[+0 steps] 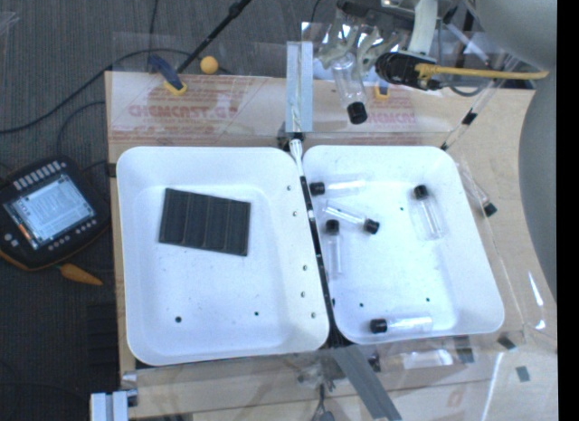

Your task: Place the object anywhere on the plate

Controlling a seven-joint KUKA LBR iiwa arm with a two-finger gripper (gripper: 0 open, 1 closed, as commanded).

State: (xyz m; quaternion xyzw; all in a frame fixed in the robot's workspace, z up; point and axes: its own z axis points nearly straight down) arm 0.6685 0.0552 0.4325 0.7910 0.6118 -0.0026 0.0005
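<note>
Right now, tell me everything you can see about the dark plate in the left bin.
The plate is a flat, dark grey rectangle, matte, with faint lines dividing it into about four strips side by side. It lies flat on the floor of the left bin, in the upper left part, turned slightly so its long edges slope down to the right. Nothing rests on it, and it touches only the bin floor. The clear vials lie in the right bin, apart from it.

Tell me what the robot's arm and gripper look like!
The arm is big, smooth and rounded, a pale grey colour. Its gripper is made of shiny metal and see-through plastic parts that catch the light. Beside it sits a black round part with a yellow cable running off to the side.
</note>
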